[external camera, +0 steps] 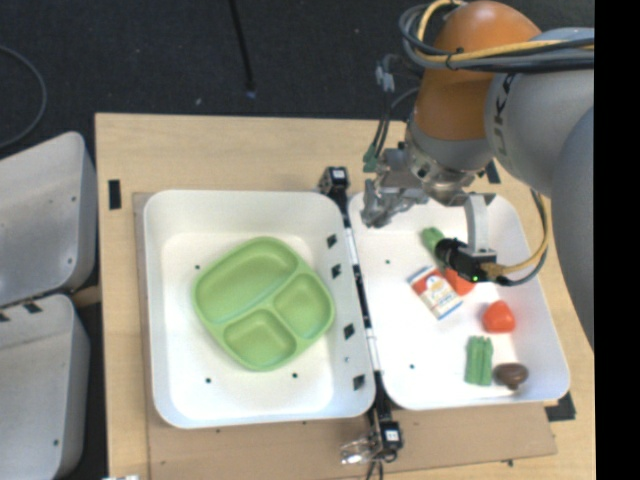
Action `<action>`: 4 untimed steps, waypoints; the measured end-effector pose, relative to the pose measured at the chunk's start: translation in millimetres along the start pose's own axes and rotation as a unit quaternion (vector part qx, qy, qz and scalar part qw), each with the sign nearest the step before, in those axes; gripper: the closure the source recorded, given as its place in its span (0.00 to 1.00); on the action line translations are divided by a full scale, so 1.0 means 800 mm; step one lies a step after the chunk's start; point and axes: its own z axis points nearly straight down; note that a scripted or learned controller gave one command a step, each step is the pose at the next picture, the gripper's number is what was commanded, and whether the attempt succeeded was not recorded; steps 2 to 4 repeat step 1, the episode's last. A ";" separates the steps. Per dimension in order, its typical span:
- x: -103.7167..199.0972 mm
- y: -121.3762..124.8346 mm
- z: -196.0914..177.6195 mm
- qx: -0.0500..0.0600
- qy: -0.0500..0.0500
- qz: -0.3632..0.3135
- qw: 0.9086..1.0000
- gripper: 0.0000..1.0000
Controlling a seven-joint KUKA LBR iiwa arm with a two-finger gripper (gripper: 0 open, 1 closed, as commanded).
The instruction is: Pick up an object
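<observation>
While the gripper [385, 206] hovers at the right bin's [540, 368] upper-left corner, I cannot tell how its jaws stand. Objects lie well apart from it: small carton [437, 293], orange piece [498, 317], green block [479, 360]. Descending here risks grasping nothing.

The arm [540, 98] is smooth grey, rounded in its links; a glossy orange band [470, 63] swells above the wrist; yellow and black cables [440, 23] loop over the band; below it sits a grey metal gripper [385, 203], angular, with dark fittings.
</observation>
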 end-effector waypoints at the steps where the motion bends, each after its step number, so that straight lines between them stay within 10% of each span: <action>1: 0.065 0.023 0.019 0.000 0.000 0.000 1.000 1.00; 4: 0.065 0.023 0.019 0.000 0.000 0.000 1.000 1.00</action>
